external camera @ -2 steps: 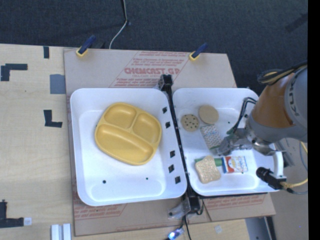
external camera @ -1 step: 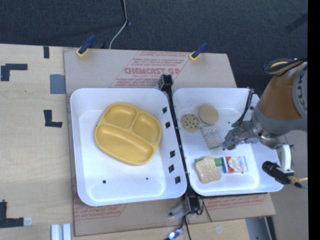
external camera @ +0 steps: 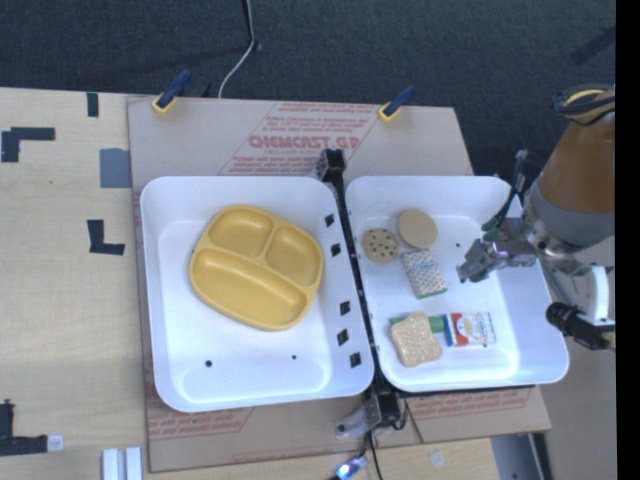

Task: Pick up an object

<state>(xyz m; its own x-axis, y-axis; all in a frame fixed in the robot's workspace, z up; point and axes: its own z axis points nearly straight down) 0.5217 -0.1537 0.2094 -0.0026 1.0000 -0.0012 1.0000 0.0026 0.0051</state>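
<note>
The gripper (external camera: 478, 265) hangs low over the right side of the right bin (external camera: 520, 373), with the arm (external camera: 580, 183) reaching in from the right edge. Whether it is parted or closed cannot be told; it reads as a dark, blurred shape, and nothing can be seen caught in it.

The things to pick lie to its left in the same bin: a speckled cookie (external camera: 379, 244) touching a plain tan disc (external camera: 417, 229), a patterned packet (external camera: 426, 273) just below them, a toast-like slab (external camera: 414, 338) near the front, and a small printed carton (external camera: 468, 329) beside the slab. The left bin (external camera: 165, 368) holds 1 yellow divided plate (external camera: 257, 266).

The likely trouble: the gripper sits over bare white floor, apart from every item, so a descent from here would probably close on nothing. The 5 items are also flat and low, so a grasp could slide over them or nudge them aside. The cookie and disc touch, so reaching for one may shove the other.

Hard to make out: the height of the gripper above the bin floor, which a slanted view cannot settle, and the print on the carton and packet. The arm's upper part is cut off at the right
</note>
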